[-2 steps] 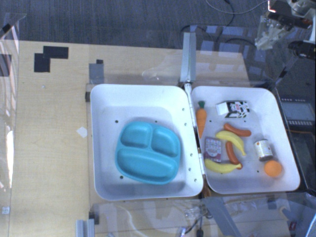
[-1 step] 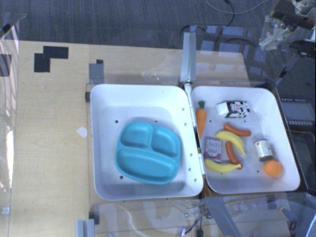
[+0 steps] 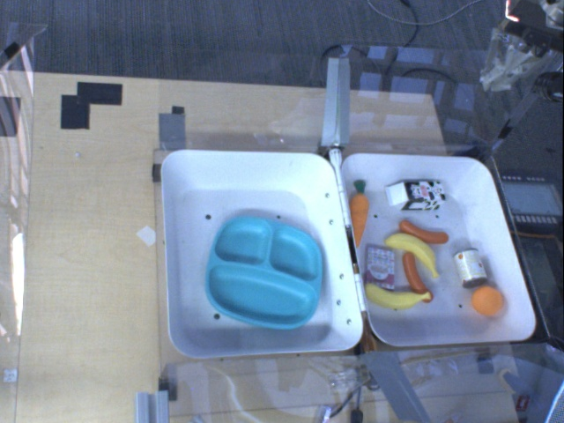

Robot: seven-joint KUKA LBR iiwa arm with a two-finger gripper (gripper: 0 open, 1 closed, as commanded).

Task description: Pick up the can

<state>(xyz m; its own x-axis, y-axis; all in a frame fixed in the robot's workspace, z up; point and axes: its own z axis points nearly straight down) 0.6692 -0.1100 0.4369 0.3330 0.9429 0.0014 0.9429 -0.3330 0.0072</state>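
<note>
Can [image 3: 470, 267] lying on its side in the right bin [image 3: 493, 179], well below and left of the pincer [image 3: 515, 55]. Pincer up at the top right corner, off the bins; possibly apart, cannot tell through glare. Beside the can: orange [image 3: 487, 301], then sausage [image 3: 424, 232], banana [image 3: 421, 256], carrot [image 3: 359, 214]. Farthest away, blue divided tray [image 3: 264, 271] in the left bin [image 3: 185, 324].

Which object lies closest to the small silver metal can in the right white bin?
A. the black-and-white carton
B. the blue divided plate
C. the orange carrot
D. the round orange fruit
D: the small silver metal can lies just above the round orange fruit, near the right wall of the right white bin.
</note>
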